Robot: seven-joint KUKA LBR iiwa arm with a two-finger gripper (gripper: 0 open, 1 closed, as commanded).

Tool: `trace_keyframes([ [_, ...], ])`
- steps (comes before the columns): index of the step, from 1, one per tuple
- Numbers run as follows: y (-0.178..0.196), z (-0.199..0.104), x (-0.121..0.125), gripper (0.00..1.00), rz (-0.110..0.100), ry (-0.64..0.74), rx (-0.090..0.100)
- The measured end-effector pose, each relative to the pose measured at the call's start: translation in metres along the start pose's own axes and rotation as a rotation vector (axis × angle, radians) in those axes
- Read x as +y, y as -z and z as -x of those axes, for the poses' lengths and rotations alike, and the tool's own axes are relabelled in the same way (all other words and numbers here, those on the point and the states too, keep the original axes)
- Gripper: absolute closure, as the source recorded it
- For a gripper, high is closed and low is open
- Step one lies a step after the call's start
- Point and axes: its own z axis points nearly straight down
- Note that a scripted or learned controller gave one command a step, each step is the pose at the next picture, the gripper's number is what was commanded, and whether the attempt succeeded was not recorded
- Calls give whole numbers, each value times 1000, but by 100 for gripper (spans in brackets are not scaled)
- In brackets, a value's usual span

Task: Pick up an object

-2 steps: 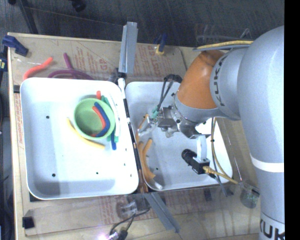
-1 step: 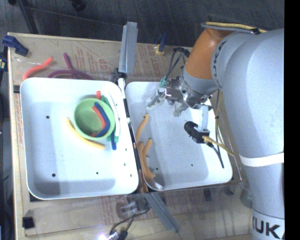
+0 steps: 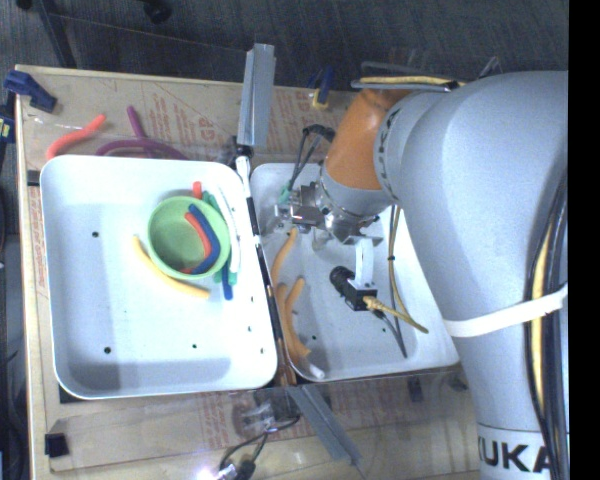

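The tool (image 3: 298, 208) sits low in the far left corner of the right bin (image 3: 380, 371), close against the wall it shares with the left bin (image 3: 90, 353). Whether it is released or clenched I cannot tell, as the wrist above hides its working end, and nothing can be seen held in it.

The likeliest thing to take is the orange stick (image 3: 283, 252) lying just beside the tool, along that shared wall. A second orange stick (image 3: 294, 318) lies nearer the front of the same bin. Both look thin and light, probably plastic (perhaps slightly curved), so weight should be no trouble. The hazard is rather that such a smooth, narrow piece may roll or slide away as the tool closes.

A hold across the middle of the stick looks best, with the tool set square to its length. The wall close by leaves little room on that side.

The green bowl (image 3: 172, 236) in the left bin, with coloured sticks in and around it, is well apart.
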Motion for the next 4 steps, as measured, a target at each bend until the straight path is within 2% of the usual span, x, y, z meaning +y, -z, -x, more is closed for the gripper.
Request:
trace_keyframes([
  [1, 9, -2, 0, 100, -4, 3, 3],
  [2, 10, -1, 0, 0, -3, 3, 2],
  [3, 19, -2, 0, 100, -4, 4, 3],
  [4, 19, -2, 0, 0, -4, 4, 3],
])
